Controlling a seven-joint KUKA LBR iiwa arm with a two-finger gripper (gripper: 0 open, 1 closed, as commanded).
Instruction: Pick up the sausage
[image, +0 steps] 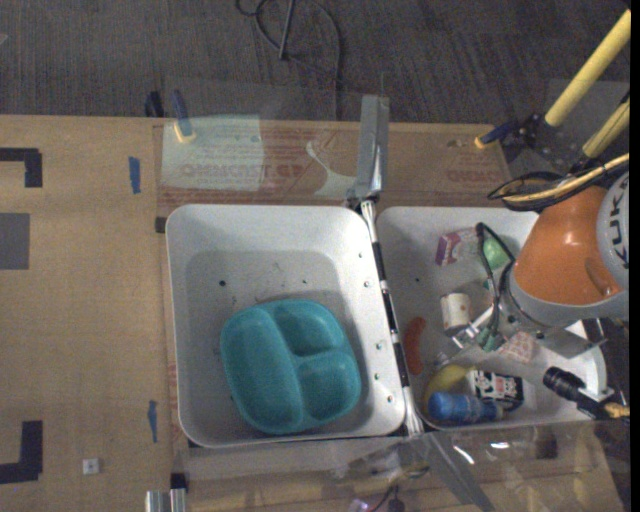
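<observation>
Approaching: your gripper (478, 332), finger state seemingly untellable, hangs right of the sausage (413, 344); next, shift left and descend.

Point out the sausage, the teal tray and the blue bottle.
sausage (413, 344): camera view, the middle of its red length.
teal tray (290, 365): camera view, the divider between its compartments.
blue bottle (462, 406): camera view, the middle of its body.
</observation>
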